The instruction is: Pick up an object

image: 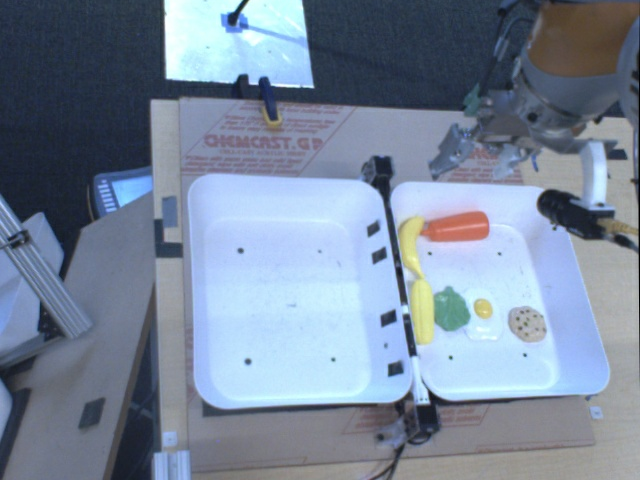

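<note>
- Stage of the task: nothing is lifted yet. Every candidate object lies on the floor of the right bin [570, 268], so approach, descent, grasp and lift all appear to remain.
- Objects: the orange carrot [457, 227] lies toward 12 o'clock in that bin; the yellow banana [410, 245] curves along the bin's 9 o'clock wall, with a second yellow piece [423, 311] below it, toward 7 o'clock.
- The green broccoli [451, 309], the fried egg [483, 313] and the cookie [526, 323] form a row near the bin's centre, running toward 4 o'clock; broccoli and egg sit just beside each other.
- The left bin [210, 208] holds no object.
- Arm pose: the arm [580, 38] enters at 1 o'clock of the view, wrist raised above the far rim of the right bin, with the gripper [455, 153] angled down toward 8 o'clock.
- Gripper state: nothing lies between its tips, and it hangs apart from the carrot, the nearest object. How far it is spread cannot be told from this slant.
- The tabletop [300, 133] beyond the bins carries a printed sheet.
</note>
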Action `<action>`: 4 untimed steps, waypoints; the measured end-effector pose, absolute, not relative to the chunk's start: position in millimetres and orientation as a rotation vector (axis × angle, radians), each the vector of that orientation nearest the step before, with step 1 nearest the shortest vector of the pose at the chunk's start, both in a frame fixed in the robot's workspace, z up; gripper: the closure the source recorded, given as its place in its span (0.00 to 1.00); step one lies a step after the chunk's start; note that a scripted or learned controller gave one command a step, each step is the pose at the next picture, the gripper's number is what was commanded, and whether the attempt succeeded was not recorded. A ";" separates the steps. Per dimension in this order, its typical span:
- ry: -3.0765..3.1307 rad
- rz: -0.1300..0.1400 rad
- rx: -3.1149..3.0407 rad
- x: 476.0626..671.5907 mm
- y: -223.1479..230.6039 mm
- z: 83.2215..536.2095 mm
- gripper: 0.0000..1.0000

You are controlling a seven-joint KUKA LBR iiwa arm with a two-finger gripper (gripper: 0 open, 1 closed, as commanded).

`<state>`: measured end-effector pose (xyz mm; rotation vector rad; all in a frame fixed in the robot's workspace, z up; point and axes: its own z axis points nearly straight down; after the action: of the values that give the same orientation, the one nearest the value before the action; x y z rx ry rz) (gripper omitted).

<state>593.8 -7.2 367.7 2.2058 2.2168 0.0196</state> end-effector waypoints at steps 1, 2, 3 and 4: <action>2.229 0.006 2.205 592.1 -6.4 371.1 1.00; 2.229 0.025 2.201 553.5 60.9 502.8 1.00; 2.231 0.002 2.213 542.7 100.2 471.6 1.00; 2.231 0.013 2.209 517.8 149.8 531.6 1.00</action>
<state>517.8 149.8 531.6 2.2089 2.2310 0.0128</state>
